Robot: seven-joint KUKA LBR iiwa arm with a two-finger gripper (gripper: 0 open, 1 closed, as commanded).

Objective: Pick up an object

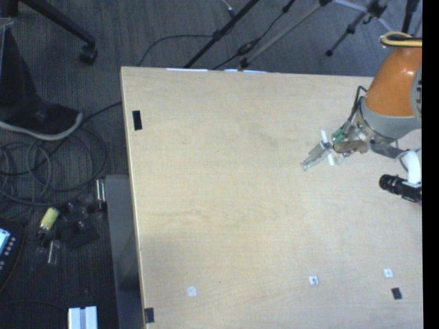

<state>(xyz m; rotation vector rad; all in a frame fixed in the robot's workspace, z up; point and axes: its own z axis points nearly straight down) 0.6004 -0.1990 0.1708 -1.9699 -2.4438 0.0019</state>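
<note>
My gripper [314, 149] hangs over the right part of a pale wooden bench top [240, 204], below the arm's orange band [396, 88]. Its two pale fingers [311, 160] point left and slightly down and stand apart, with nothing between them. Under the gripper there is bare wood.
Small flat markers lie on the board: a black tag [136, 120] at the far left, white tags [313, 279] and a black one [396, 293] near the front. Left of the bench the floor holds cables, a chair base [88, 53] and a yellow part [48, 218].
</note>
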